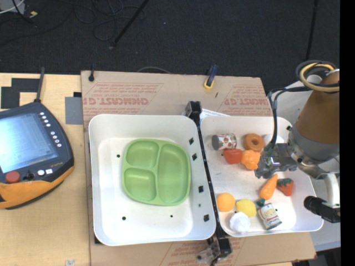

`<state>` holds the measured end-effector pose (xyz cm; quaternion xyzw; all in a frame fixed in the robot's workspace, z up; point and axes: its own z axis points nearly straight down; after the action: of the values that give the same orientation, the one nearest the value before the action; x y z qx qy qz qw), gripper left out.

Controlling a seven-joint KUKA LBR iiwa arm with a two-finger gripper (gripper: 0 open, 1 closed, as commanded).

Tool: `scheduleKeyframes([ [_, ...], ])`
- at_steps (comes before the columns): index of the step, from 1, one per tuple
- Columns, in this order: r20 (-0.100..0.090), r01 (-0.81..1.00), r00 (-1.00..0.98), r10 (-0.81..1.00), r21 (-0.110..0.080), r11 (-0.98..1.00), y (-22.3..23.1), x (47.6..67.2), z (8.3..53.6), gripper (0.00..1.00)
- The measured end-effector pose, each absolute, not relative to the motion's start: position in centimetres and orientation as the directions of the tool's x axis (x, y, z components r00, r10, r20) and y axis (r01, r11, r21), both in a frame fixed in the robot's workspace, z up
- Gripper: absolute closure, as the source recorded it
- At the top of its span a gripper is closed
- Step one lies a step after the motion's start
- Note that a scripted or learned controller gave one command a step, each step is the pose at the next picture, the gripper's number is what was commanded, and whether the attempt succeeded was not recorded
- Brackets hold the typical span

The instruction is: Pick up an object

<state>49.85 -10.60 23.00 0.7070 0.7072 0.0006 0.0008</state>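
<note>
Gripper (270, 168): low in right bin (294, 218), just above carrot (268, 187) (jaw state unclear). Step: approach. Next: descend, close on carrot.

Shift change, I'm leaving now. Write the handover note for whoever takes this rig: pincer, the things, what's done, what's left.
Pincer: low over the right bin, just above the toy carrot; whether it is open or shut is too hard to tell.
Right bin: small can, doughnut, red piece and orange piece towards the back; carrot and strawberry in the middle; orange ball, lemon, white ball and small carton at the front.
Left bin: green divided plate.
Done: nothing visibly lifted.
Left: grasp one thing and raise it.
</note>
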Motion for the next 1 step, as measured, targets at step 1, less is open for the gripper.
scheduleKeyframes([
  [1,0.001,1.0,-0.003,1.0,0.0,0.003,-7.66,54.47,22.68,1.0],
])
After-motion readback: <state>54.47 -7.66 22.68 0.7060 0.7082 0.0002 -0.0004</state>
